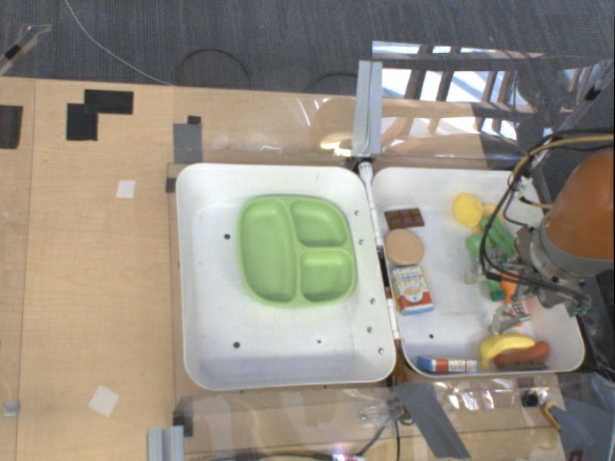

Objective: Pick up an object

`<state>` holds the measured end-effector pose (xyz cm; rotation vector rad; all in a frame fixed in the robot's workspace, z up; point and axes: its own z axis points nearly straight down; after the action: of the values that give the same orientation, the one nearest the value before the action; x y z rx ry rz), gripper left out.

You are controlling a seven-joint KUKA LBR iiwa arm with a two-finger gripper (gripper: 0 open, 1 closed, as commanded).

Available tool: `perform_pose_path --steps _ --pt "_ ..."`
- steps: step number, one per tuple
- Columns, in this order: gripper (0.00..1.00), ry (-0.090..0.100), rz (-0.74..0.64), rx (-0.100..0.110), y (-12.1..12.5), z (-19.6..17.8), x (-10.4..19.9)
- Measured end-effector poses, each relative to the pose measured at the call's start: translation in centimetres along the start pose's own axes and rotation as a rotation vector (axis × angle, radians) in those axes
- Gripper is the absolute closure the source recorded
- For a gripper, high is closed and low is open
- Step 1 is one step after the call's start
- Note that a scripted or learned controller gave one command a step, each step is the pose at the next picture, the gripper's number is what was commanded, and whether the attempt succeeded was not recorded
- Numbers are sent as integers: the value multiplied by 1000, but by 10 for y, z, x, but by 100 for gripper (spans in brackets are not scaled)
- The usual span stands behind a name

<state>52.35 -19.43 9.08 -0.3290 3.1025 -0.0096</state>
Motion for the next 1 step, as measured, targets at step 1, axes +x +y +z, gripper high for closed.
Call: perform_pose_path --steps 1 --pt "0 4 -25 -3 -10 1 -2"
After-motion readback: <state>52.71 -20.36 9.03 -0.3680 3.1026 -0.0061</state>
